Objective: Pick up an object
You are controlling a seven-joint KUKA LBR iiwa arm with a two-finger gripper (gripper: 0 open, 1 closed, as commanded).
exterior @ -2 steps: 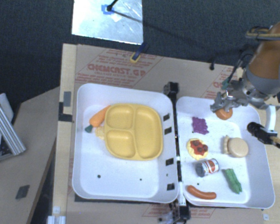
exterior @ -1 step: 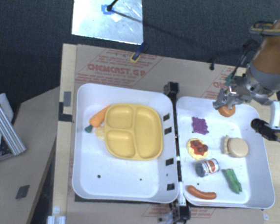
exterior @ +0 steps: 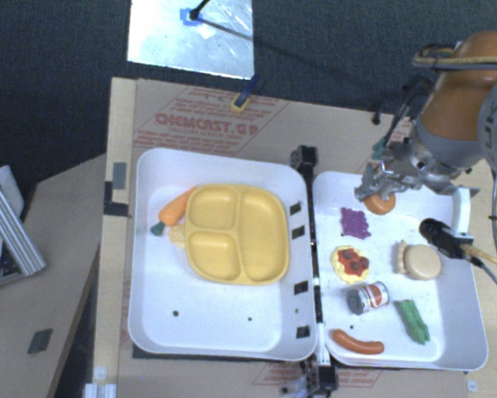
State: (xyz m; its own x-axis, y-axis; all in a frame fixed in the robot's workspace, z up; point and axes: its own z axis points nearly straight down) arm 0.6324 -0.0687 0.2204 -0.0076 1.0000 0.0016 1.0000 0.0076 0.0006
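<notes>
We judge the step in hand to be the grasp itself. The gripper (exterior: 379, 187) sits low over the far corner of the right bin (exterior: 472, 333), right at an orange round object (exterior: 379, 202). We cannot tell how the jaws stand, nor whether the object is actually caught or just lies under them. To do this well, we would want the object centred in the grasp before lifting, then a straight, slow rise so it does not roll out against the bin wall just beside it.

The right bin also holds a purple grape cluster (exterior: 355, 221), a small pizza (exterior: 351, 263), a burger (exterior: 419, 262), a tin can (exterior: 367, 297) lying on its side, a green vegetable (exterior: 413, 320) and a sausage (exterior: 358, 342) near the front edge. All lie apart from each other.

The left bin (exterior: 145, 315) holds a yellow divided plate (exterior: 230, 233), its compartments bare, with a carrot (exterior: 174, 207) touching its left rim. Both bins rest on the tabletop (exterior: 112, 251).
</notes>
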